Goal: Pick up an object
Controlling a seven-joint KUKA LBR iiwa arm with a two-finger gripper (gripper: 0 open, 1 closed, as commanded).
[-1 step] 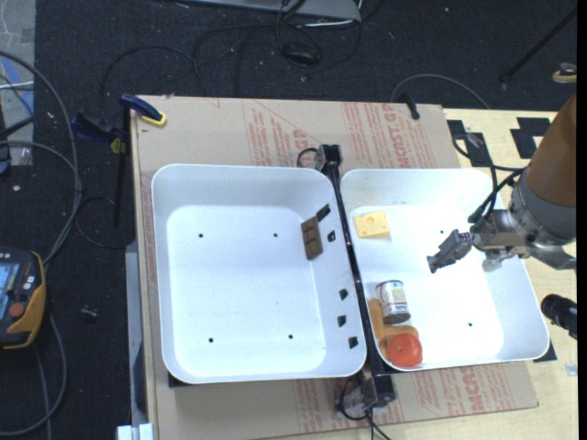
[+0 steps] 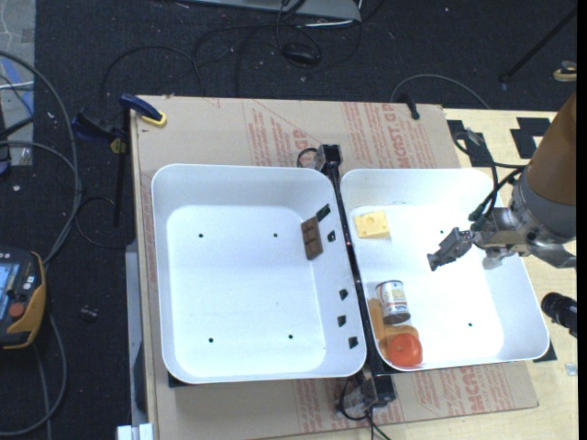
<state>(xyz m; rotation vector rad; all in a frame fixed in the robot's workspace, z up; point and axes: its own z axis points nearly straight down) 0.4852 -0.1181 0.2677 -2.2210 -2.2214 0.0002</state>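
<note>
Altogether we count two shallow white bins set side by side on a sheet of printed cardboard: the left bin and the right bin, both smooth, glossy plastic with rounded corners and a few small dark dots on their floors. In the left bin we find one object, a small flat brown bar, scored like a chocolate piece, lying near that bin's right wall. In the right bin we count three objects: one pale yellow wedge with holes, shaped like a slice of cheese, near the upper left corner; one small metal can, cylindrical with a shiny top and a dark label, lying tilted by the left wall; and one round red-orange fruit-like object just below the can, in the lower left corner, with an orange strip beside it along the wall. We see one gripper, dark and angular, hovering over the middle of the right bin, apart from all three objects; nothing sits between its fingers, and how wide they stand we cannot tell.
</note>
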